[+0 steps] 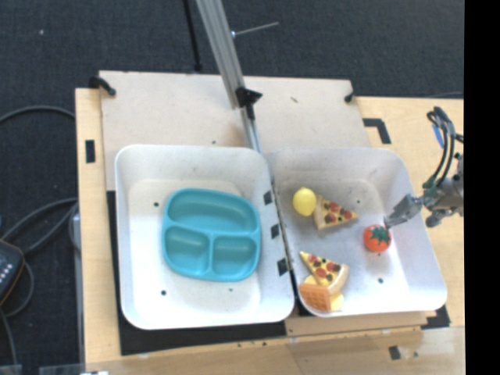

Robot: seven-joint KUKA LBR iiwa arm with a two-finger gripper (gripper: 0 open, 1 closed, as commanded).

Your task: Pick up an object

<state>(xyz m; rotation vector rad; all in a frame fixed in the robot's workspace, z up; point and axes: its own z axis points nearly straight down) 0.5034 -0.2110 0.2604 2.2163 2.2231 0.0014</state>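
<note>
At the right edge of the view the arm reaches in low over the rim of the right bin (pixel 406 170). Only its wrist end shows, with dark cables looping above it. The hand (pixel 408 208) points leftward and slightly down into the bin, a grey finger slanting toward the tomato. Whether its fingers are apart or together cannot be told at this size and angle; nothing is seen between them.

The right bin is a shallow white tray with rounded corners and a matte, slightly scuffed floor. In it lie a smooth yellow lemon (pixel 305 201), rounded and glossy, and just beside it a wedge-shaped pizza slice (pixel 336 213) with red spots on a tan base. The small red tomato (pixel 376 238), round with a green top, sits near the hand's tip, apart from it. A second pizza slice (pixel 325 269) lies toward the front, touching a tan, ridged waffle-like piece (pixel 320 296) at the bin's front rim.

The left bin (pixel 141 287) holds a turquoise plastic plate (pixel 211 234) with three compartments and soft rounded edges. Both bins rest on a pale wooden counter (pixel 94 342).
</note>
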